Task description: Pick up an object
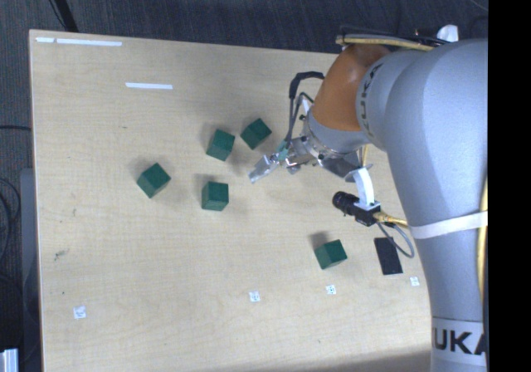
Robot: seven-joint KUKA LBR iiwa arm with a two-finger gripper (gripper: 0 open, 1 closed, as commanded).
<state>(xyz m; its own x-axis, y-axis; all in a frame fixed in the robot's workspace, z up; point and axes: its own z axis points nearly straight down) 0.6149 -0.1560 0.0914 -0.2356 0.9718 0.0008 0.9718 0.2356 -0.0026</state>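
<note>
- Far left green cube [153,179] sits alone on the wooden bench [99,262].
- Three more cubes [215,195] cluster mid-bench.
- Gripper [264,168] hovers just right of them, can't tell its state.
- Fifth cube [330,253] lies lower right.

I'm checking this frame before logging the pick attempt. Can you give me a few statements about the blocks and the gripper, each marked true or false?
1. Five green blocks lie on the wooden surface. True.
2. The gripper holds a green block between its fingers. False: nothing is between them; it sits just below the upper right block.
3. One block lies apart from the others, nearer the arm's base. True.
4. The blocks are stacked in a tower. False: each lies separately on the surface.
</note>
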